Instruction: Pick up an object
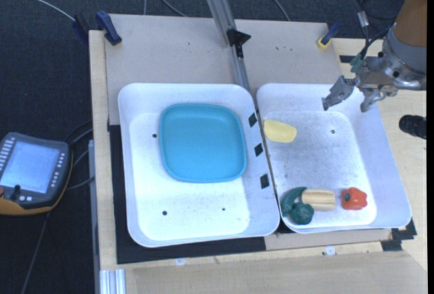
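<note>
In the right bin (380, 150) lie a pale yellow piece (279, 131) near the left wall, and along the front a dark green vegetable (297, 205), a tan cylinder (319, 199) and a red pepper (353, 198). My gripper (352, 99) hangs over the bin's far right corner, open, with nothing between its two fingers (336, 94). It is well apart from every object.
The left bin (135, 150) holds a blue square plate (203, 142). A metal post (218, 1) slants up between the bins from the back. Clamps sit at the bench's far corners. A teach pendant (30, 171) lies on the floor to the left.
</note>
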Controlling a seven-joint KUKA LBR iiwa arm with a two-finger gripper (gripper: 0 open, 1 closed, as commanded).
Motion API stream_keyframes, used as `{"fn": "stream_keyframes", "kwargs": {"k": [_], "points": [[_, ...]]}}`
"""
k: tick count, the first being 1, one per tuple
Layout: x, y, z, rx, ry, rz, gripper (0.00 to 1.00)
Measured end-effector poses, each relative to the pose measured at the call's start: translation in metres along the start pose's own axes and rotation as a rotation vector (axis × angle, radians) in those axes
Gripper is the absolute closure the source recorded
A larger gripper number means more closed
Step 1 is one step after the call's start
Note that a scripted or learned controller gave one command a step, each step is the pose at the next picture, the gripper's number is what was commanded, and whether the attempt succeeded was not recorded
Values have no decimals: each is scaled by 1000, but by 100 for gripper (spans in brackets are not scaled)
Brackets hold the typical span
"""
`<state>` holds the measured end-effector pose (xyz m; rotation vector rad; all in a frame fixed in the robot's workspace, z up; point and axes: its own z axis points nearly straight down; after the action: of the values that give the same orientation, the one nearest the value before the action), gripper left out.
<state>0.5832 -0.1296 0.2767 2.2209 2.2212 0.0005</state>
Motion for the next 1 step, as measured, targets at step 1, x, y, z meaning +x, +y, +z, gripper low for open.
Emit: {"fn": "stream_keyframes", "kwargs": {"k": [1], "points": [[1,0,42,3,0,0,0]]}}
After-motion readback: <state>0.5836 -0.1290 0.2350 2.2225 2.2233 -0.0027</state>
